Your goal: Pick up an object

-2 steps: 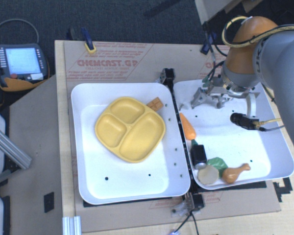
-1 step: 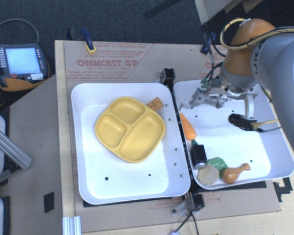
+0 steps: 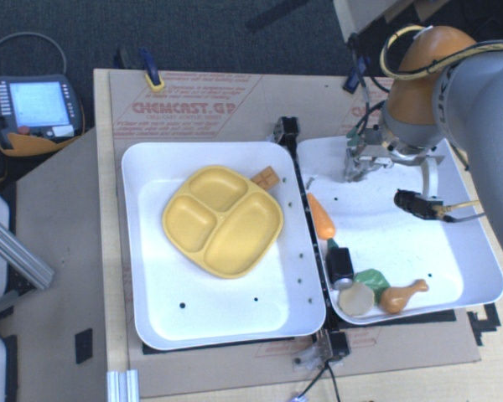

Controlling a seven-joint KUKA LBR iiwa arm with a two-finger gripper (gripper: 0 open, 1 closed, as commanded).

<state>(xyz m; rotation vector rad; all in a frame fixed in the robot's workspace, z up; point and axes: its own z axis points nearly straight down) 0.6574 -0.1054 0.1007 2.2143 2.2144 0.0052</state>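
"CHEMCAST GP" in red on cardboard sheet (image 3: 193,99)

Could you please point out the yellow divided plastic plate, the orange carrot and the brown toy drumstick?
Yellow divided plastic plate (image 3: 223,221), camera view, middle of the plate.
Orange carrot (image 3: 321,217), camera view, middle of its body.
Brown toy drumstick (image 3: 400,296), camera view, its thick end.

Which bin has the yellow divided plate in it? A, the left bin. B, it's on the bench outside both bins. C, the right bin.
A: the yellow divided plate lies inside the left bin, while the right bin holds the carrot and other small things.
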